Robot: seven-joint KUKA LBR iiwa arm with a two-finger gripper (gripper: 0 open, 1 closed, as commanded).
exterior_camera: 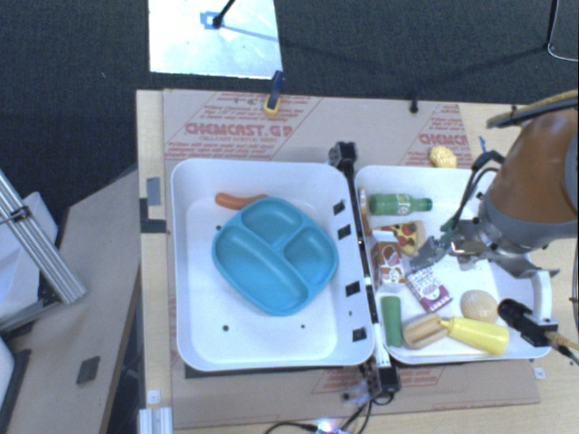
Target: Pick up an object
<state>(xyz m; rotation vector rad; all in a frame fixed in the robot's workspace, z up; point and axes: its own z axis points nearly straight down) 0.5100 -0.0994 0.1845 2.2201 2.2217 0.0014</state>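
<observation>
2 shallow white bins: the left bin (194,269) holds a blue 3-compartment plastic plate (274,254) and an orange toy sausage (237,200). At right-centre, the right bin (452,177) holds the grey arm's gripper (441,247), finger state indeterminable, above a maroon carton (428,289); green bottle (398,204) upper left.

The counter (149,333) carried a printed cardboard sheet (244,129) (red lettering across it), and on that sat two white bins, left bin (194,333) touching right bin (461,174). A small yellow object (442,156) lay beside them.
</observation>
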